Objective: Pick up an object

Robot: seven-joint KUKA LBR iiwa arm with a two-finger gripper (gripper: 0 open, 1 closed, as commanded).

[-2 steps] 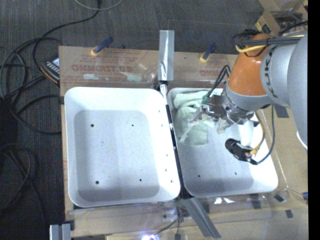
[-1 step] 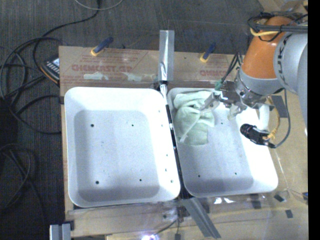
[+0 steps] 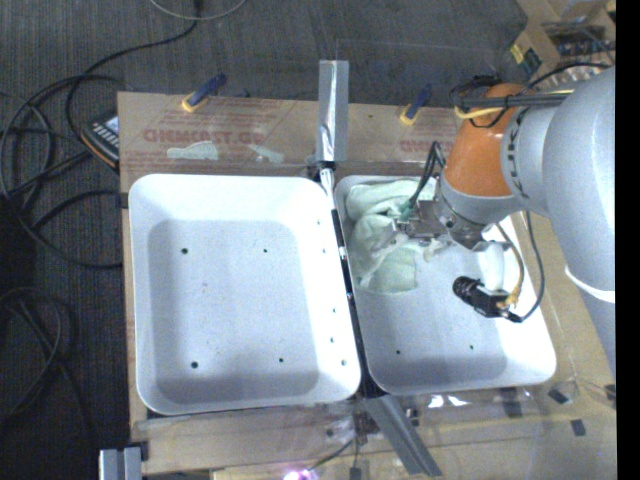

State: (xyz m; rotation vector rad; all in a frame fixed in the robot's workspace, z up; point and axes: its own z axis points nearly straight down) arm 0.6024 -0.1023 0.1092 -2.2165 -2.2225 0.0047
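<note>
Dark carpet is covering the floor, black cables are snaking across it, and cardboard boxes are sitting top right.
</note>
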